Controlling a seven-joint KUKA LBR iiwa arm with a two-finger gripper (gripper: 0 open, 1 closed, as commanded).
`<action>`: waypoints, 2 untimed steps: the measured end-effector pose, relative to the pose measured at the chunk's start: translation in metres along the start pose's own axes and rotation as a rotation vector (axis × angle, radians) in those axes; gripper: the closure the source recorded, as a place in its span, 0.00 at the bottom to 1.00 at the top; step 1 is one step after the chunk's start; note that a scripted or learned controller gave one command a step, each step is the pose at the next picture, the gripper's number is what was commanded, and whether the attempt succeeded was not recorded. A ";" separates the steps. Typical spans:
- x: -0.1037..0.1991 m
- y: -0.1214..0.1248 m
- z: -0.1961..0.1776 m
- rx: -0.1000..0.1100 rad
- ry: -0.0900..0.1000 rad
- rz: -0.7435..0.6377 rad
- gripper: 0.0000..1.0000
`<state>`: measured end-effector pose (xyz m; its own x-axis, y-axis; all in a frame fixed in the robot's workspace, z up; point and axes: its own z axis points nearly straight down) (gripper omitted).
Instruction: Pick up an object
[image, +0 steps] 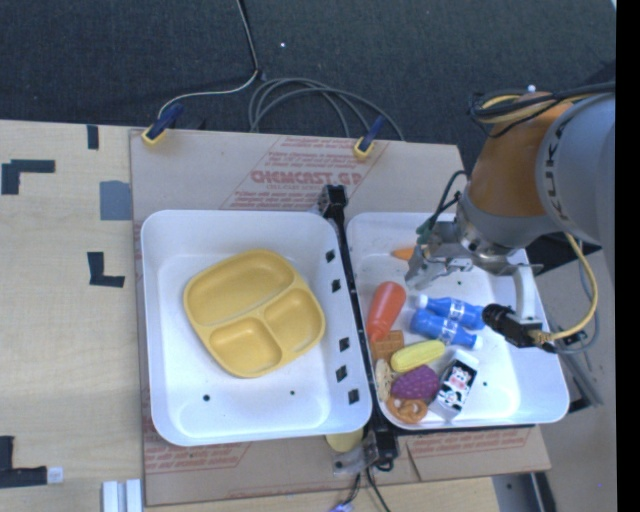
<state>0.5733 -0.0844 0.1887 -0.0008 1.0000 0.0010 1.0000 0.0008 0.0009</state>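
My gripper (430, 262) hangs low over the back of the right bin (540, 385), just above the blue bottle (445, 318). A small orange piece (402, 254) peeks out at the gripper's left side. An orange-red bottle (385, 308) lies to the left of the blue one. Toward the front of the bin lie a yellow banana-like toy (418, 354), a purple grape bunch (415, 383), a pretzel (408, 408) and a black-and-white carton (456, 386). Nothing is seen held by the gripper.
The left bin (170, 400) holds a yellow divided plate (253, 311). A black divider (342, 290) with clips runs between the bins. The arm's cable (560, 335) loops over the right bin's right side. Cables lie on the dark floor behind the bench.
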 end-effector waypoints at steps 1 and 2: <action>-0.001 0.002 0.005 0.002 -0.001 0.000 0.00; -0.018 0.022 0.108 -0.002 -0.004 0.000 0.00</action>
<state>0.5950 -0.1019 0.0805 -0.0008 1.0000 -0.0030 1.0000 0.0008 0.0030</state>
